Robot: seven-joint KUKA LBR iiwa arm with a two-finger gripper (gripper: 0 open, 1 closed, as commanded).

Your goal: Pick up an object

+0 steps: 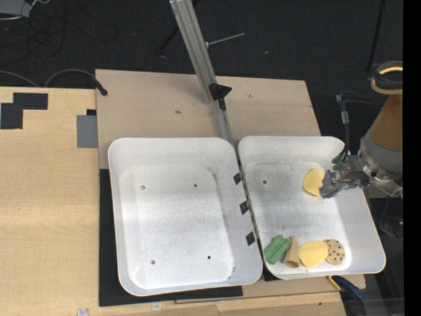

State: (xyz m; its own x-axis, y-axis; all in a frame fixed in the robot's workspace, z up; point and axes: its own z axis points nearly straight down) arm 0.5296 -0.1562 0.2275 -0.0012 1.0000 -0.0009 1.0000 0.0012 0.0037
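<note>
The gripper (327, 187) sits low in the right bin (289, 151), its fingers touching a yellow round piece (312, 180) by the far right wall; whether they clench it I cannot tell. Near the front wall lie a green piece (277, 248), a second yellow piece (313, 253) and a cookie (335, 251)

Wooden bench (270, 104) bears two white bins (174, 216), seemingly touching.
</note>
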